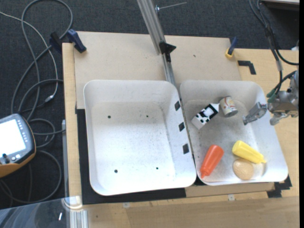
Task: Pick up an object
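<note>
The right bin (pixel 223 85) holds several objects. A black-and-white patterned block (pixel 205 115) lies near its middle, with a small silver and red can (pixel 228 106) just to its right. At the front are an orange carrot-shaped piece (pixel 211 159), a yellow piece (pixel 247 152) and a beige rounded piece (pixel 243 169). My gripper (pixel 264 115) hovers over the bin's right side, to the right of the can. It is open, with nothing between its fingers (pixel 253 112).
The left bin (pixel 128 85) sits beside the right one, with black clips (pixel 181 126) along the shared wall. A slanted metal rail (pixel 152 23) rises from the back. Cables (pixel 275 56) hang at the right, and a control pendant (pixel 14 144) lies at the far left.
</note>
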`<state>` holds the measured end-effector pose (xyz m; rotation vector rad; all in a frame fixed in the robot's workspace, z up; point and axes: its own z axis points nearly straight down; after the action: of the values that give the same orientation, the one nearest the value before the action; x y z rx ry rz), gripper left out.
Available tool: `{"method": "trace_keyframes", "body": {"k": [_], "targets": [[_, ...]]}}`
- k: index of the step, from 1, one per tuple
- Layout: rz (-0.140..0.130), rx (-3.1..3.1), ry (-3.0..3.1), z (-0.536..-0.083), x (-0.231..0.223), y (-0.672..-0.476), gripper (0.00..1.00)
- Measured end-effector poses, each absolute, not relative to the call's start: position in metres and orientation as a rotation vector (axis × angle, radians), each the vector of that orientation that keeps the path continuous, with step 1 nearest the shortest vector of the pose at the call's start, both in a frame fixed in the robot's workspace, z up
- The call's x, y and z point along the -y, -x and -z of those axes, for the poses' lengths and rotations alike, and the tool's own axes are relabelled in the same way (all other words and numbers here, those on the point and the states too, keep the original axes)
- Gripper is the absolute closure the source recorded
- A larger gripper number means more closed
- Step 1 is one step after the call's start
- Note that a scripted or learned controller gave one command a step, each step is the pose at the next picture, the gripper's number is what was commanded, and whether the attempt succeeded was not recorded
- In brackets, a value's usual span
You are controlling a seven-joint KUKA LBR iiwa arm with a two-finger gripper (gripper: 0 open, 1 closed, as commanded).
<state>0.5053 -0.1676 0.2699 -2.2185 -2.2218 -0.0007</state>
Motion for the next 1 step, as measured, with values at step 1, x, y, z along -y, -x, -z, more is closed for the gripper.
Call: {"method": "trace_keyframes", "body": {"k": [1], "targets": [[0.001,2.222,2.22,-0.2698,0.1677,-0.5053,0.0]]}}
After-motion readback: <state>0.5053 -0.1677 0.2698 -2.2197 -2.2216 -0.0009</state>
